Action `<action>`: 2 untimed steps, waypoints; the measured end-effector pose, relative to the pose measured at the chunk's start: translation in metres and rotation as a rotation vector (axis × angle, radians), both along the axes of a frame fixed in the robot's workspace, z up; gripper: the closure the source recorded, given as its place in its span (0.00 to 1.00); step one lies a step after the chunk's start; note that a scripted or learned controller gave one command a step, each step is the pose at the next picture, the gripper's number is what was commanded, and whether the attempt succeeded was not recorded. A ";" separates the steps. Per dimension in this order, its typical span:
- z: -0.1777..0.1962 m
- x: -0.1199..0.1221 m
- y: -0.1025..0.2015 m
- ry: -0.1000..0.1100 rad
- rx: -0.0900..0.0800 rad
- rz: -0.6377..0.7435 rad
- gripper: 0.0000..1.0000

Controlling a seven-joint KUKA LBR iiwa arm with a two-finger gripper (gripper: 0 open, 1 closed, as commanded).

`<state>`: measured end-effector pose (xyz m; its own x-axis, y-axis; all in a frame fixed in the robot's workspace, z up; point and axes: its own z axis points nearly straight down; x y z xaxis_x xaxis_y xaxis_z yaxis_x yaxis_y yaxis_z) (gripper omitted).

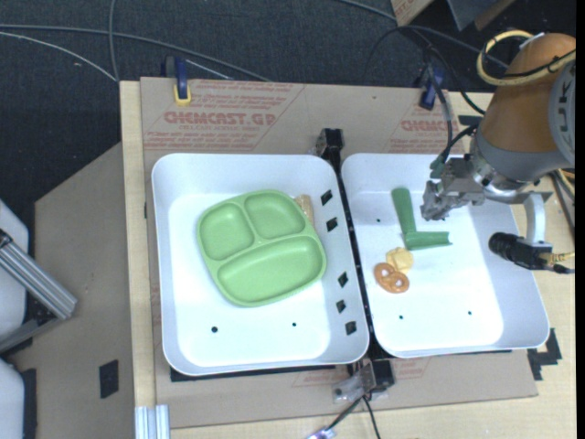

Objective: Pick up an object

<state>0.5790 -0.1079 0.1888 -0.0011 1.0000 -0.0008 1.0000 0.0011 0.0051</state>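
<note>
End effector is sitting low in the right bin, toward its 1 o'clock area, right at the green L-shaped piece; can't tell from this angle whether it's open, closed or gripping anything

Green piece is lying flat on the bin floor: long leg running toward 12 o'clock, short leg pointing toward 3 o'clock, corner at roughly bin centre. End effector is overlapping the short leg's outer end in the view; contact vs hovering isn't resolvable

Handling guess: looks like light rigid plastic, thin, probably slick, not fragile. Lying flush, so edges are giving little purchase. Best bet is pinching across the narrow width of the long leg, mid-length, approaching from above

Alternates: pretzel-shaped toy and small yellow piece touching it, both at 7 o'clock from the green corner. Small and light, harder to pinch

Left bin is holding a green divided plate, wide and flat, poor candidate, with a small tan item at its 1 o'clock edge
</note>
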 end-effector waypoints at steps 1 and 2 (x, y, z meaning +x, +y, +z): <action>0.061 -0.004 -0.006 -0.001 0.000 -0.001 1.00; 0.098 -0.003 -0.006 0.000 0.000 0.000 1.00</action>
<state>0.5760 -0.1136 0.2872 -0.0011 1.0000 -0.0010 1.0000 0.0011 0.0056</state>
